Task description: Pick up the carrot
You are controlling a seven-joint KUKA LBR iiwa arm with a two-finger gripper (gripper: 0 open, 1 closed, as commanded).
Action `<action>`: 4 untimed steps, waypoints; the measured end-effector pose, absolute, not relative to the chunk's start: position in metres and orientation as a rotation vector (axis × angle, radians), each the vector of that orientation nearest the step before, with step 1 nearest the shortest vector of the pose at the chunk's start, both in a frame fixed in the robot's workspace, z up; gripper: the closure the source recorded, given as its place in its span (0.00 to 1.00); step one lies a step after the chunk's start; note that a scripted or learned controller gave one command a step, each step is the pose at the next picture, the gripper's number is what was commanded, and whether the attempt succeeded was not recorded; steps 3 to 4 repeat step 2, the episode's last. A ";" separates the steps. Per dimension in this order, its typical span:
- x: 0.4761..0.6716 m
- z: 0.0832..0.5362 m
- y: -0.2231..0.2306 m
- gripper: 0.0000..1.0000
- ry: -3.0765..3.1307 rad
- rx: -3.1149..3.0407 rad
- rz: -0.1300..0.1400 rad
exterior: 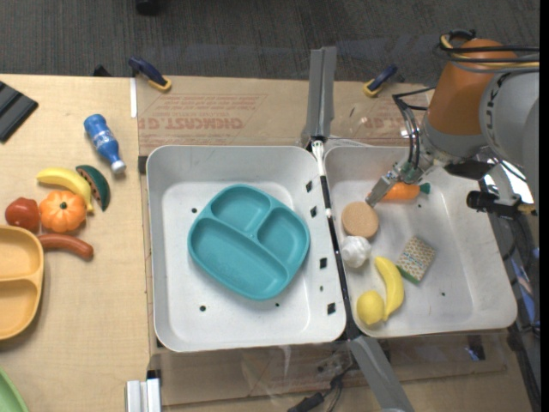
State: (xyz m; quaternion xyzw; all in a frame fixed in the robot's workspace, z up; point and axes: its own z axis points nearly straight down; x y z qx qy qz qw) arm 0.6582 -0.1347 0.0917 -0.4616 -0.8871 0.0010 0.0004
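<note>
The carrot, orange with a green top, is in the upper middle of the right white bin. My gripper comes down from the grey arm with the orange band and sits right at the carrot's left end, touching or overlapping it. The wrist hides where they meet, so I cannot tell whether the carrot rests on the bin floor or is lifted.
In the right bin, a round tan cookie, a white garlic bulb, a banana, a lemon and a sponge lie below the carrot. A teal divided plate fills the left bin. Toy foods and a bottle sit on the bench at left.
</note>
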 end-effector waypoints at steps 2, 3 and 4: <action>0.659 0.236 -0.088 1.00 -2.667 -1.666 0.000; 0.659 0.236 -0.088 1.00 -2.667 -1.666 0.000; 0.659 0.236 -0.088 1.00 -2.667 -1.666 0.000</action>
